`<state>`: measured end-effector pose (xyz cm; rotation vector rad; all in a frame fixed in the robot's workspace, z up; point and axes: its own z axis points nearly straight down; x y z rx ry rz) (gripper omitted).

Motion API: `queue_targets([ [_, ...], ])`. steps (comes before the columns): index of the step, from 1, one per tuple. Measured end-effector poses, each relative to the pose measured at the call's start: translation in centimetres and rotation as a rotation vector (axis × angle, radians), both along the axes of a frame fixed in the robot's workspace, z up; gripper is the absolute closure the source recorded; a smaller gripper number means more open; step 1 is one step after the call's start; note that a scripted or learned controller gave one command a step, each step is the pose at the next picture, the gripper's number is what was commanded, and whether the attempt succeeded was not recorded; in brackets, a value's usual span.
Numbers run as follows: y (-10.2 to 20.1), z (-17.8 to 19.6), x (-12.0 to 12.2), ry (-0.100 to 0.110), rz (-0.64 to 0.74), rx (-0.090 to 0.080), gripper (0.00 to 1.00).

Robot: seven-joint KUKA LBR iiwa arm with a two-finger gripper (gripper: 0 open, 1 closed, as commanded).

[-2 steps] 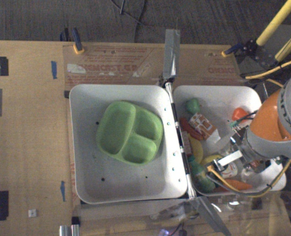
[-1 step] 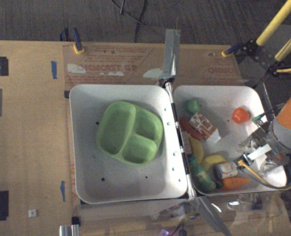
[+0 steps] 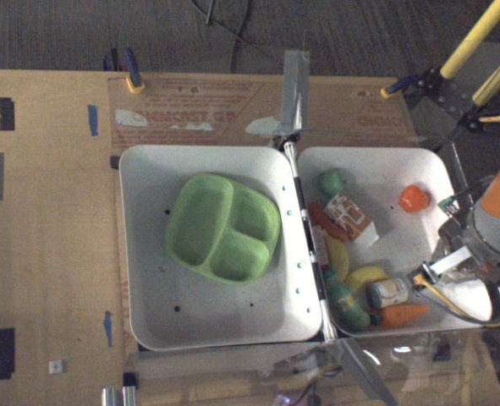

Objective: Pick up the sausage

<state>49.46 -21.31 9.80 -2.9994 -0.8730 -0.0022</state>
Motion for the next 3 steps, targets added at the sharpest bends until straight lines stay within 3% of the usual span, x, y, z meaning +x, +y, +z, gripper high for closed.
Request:
queue_targets([
  [1, 0.4, 0.1, 0.3, -0.004, 0.005, 0.005, 0.00],
  [2, 2.8, 21.1, -1.4, -0.008, 0.482, -0.017, 0.00],
  [3, 1.4, 10.7, -1.6, -0.001, 0.187, -0.014, 0.00],
])
